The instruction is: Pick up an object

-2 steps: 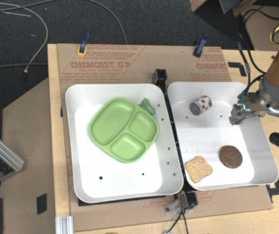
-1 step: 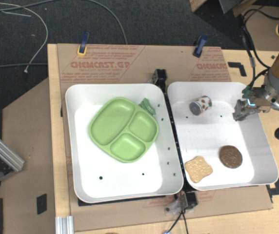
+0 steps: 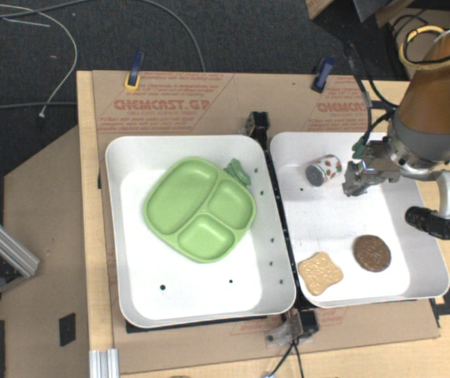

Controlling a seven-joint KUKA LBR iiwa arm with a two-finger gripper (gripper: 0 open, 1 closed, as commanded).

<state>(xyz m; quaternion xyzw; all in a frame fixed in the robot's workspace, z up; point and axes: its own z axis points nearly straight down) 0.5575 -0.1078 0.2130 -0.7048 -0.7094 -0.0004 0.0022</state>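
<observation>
The right bin point(image 3: 414, 290) holds three small objects. A little grey can with a red and white end point(image 3: 322, 169) lies on its side near the back left. At the front right sits a round brown cookie point(image 3: 373, 253), and a tan cracker-like piece point(image 3: 319, 272) rests at the front left corner. My gripper point(image 3: 356, 183) hangs over the back of this bin, just right of the can and apart from it, with nothing seen in it. The grey and orange arm point(image 3: 437, 93) reaches in from the right.
In the left bin point(image 3: 130, 274) lies a green divided plate point(image 3: 200, 209) with a small green piece point(image 3: 238, 172) at its back right edge. A dark divider point(image 3: 276, 211) runs between the bins. Cables point(image 3: 367, 85) trail behind the right bin.
</observation>
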